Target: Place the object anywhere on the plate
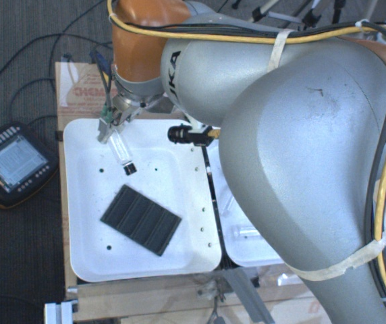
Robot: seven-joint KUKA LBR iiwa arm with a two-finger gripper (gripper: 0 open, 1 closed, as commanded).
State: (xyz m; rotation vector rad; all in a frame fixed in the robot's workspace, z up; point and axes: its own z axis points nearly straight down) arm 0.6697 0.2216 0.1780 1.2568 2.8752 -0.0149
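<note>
1. The arm is glossy grey, with an orange band above the wrist and a yellow cable along it.
2. Both bins are white.
3. The plate is dark grey to black, with ridged stripes.
4. The object is clear, with a black cap.
5. The counter is pale wood colour, with faded red print.

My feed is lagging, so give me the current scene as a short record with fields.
plate: dark ribbed rectangle, lying flat in the left bin
object: clear tube with a black cap, hanging tilted from the end effector, above the bin floor
end effector: over the left bin's far left corner, shut on the tube's upper end
task status: tube not yet on the plate
</note>
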